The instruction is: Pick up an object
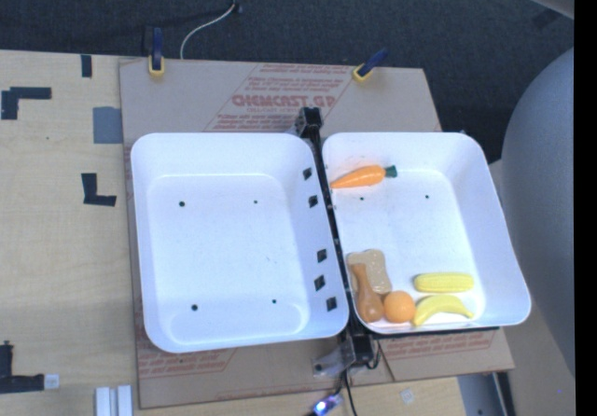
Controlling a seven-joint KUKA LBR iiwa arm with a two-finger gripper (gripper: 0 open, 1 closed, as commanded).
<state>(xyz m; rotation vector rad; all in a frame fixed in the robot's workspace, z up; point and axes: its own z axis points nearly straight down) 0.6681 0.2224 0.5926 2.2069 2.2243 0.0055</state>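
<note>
Two white bins sit side by side on your bench, and every object lies in the right bin (466, 158): a carrot (359, 177) near its upper left corner, and along the bottom edge a piece of bread (369, 267), an orange (398, 307), a banana (442, 310) and corn (443, 283). You can see part of the grey arm (550, 218) at the right edge, but you cannot tell the hand's state.

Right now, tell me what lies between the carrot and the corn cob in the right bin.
Nothing: in the camera view, bare white bin floor runs from the carrot down to the corn cob.
</note>
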